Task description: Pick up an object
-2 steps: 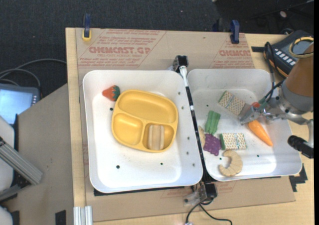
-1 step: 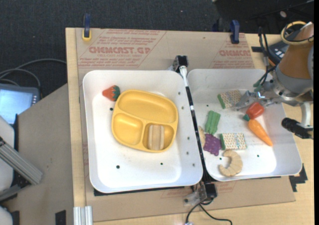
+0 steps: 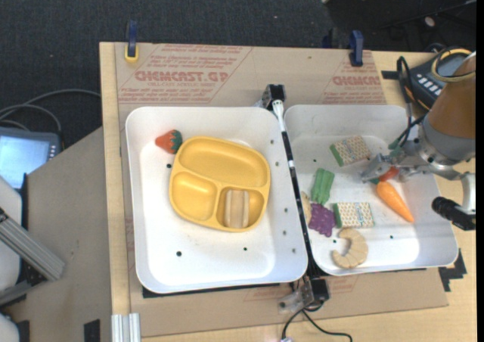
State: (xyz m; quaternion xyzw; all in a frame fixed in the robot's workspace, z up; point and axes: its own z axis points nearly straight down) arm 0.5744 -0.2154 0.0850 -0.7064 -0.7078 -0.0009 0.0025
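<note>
On the bench, a brown sheet printed with red lettering carries two shallow white bins side by side. Across the left bin lies a yellow divided plate, and one of its lower compartments holds a pale, tan block whose make is hard to tell. A red strawberry toy sits just beside the plate's upper left rim, touching or nearly touching it.

The right bin holds the smaller pieces. The grey arm enters from the right, cut off by the frame edge, with its orange band showing above the wrist. Its gripper sits low over the bin's upper right part, at the green top end of an orange carrot that slants down to the right. The fingertips blur into the carrot's top, so whether they are spread or pinching anything I cannot tell.

Other pieces lie well apart from the carrot: a green-and-tan patterned block near the top, a green piece left of centre, a purple grape cluster below it, a second patterned block just beside the grapes, and a tan croissant-shaped piece near the front rim.
</note>
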